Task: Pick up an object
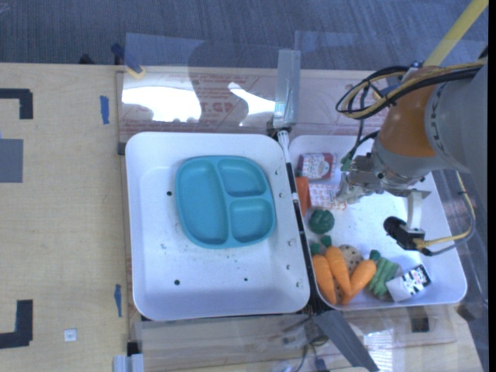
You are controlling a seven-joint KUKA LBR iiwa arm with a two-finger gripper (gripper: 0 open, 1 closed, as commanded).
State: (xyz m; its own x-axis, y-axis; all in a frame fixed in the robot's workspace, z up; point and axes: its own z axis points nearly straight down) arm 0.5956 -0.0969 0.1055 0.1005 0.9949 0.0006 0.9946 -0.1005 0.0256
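Note:
My gripper hangs over the upper middle of the right bin, at the end of the grey arm with its orange band. Just left of it lies a red and white packet, with a pale wrapper beneath and an orange piece against the bin's left wall. A green round toy sits below the gripper. Toy carrots, a speckled cookie, a green vegetable and a white and black block crowd the bin's near edge.
The left bin holds a blue divided plate. A black part with a yellow cable hangs off the arm over the right bin. A metal divider post stands behind the two bins.

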